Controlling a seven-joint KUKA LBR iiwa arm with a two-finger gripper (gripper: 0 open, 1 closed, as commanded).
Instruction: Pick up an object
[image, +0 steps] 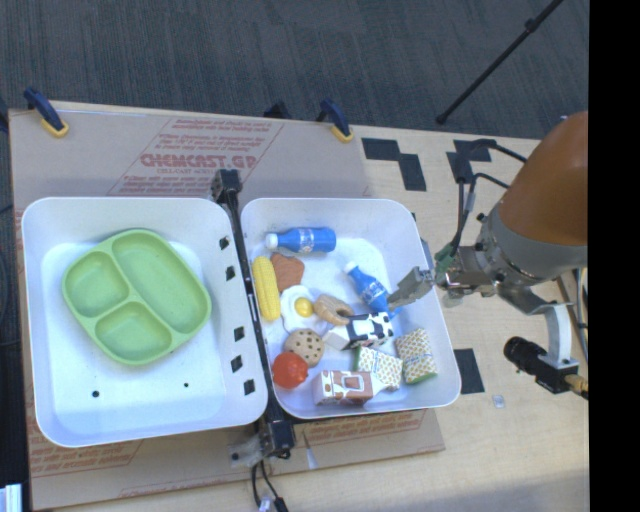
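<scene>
Arm (545, 210): grey with an orange band, reaching in from the right, over the right edge of the right bin.
Gripper (412, 287): above the right bin's right side, just beside the small blue bottle; a grey finger slants down to the left. How far the jaws stand apart I cannot tell from this angle, and nothing shows between them.
Left bin (40, 300): holds a green divided plate (135, 295) with three compartments, lying left of centre.
Right bin (395, 215): holds a heap of toy food.
Blue bottles: a larger one (303, 240) lies on its side near the back wall; a smaller one (368, 287) lies tilted toward the middle right.
Corn cob (265, 288): lengthwise along the left wall.
Fried egg (298, 306): just right of the corn, near the middle.
Cookie (303, 346) and tomato (290, 371): at the front left, touching.
Cow-patterned piece (368, 329): black and white, in the middle right, possibly a small carton.
Cartons (343, 386): along the front wall, close together.
</scene>
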